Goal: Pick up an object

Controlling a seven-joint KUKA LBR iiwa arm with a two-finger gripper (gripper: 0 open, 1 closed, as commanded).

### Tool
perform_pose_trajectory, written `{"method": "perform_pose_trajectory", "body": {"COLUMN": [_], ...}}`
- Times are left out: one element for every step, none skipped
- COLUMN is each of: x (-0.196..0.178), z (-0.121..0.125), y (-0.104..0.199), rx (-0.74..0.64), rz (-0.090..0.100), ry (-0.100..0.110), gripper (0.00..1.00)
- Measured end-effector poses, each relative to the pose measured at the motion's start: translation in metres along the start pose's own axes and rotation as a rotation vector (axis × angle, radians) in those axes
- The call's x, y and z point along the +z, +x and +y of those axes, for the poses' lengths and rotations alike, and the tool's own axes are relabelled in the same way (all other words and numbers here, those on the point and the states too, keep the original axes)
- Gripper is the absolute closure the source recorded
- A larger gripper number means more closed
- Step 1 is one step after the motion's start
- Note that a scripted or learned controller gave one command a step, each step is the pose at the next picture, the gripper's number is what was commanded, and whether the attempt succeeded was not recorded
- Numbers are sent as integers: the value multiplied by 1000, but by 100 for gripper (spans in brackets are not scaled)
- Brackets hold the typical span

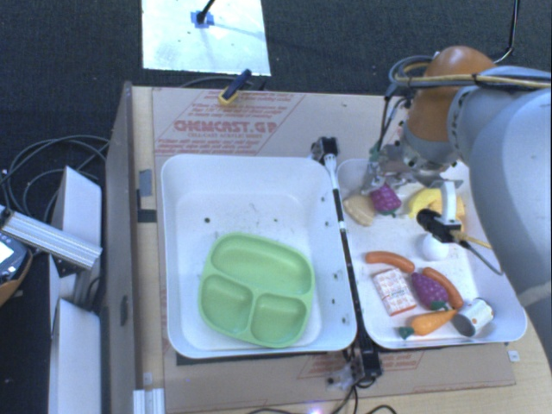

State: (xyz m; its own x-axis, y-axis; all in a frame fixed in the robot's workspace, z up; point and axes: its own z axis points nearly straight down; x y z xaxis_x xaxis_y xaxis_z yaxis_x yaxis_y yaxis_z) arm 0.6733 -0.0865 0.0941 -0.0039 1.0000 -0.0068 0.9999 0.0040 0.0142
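Reaching into the right bin [509,322] at its far edge, gripper [385,185] low over a purple toy [385,199], finger state impossible to tell, tan piece [358,209] beside it, green divided tray [256,289] in the left bin [185,231].

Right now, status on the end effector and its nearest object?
End effector low at right bin's far end. Small purple toy vegetable just below it, not visibly gripped. Tan piece, yellow banana crowd close.

gripper [385,179] is down at the far end of the right bin [509,326] right by a purple toy [385,199], green tray [256,288] sits in the left bin [185,231]
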Motion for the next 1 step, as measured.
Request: {"method": "perform_pose_trajectory", "body": {"x": [-1], "z": [-16], "y": [0], "rx": [1], "rz": [2], "ry": [-14], "gripper": [100]}}
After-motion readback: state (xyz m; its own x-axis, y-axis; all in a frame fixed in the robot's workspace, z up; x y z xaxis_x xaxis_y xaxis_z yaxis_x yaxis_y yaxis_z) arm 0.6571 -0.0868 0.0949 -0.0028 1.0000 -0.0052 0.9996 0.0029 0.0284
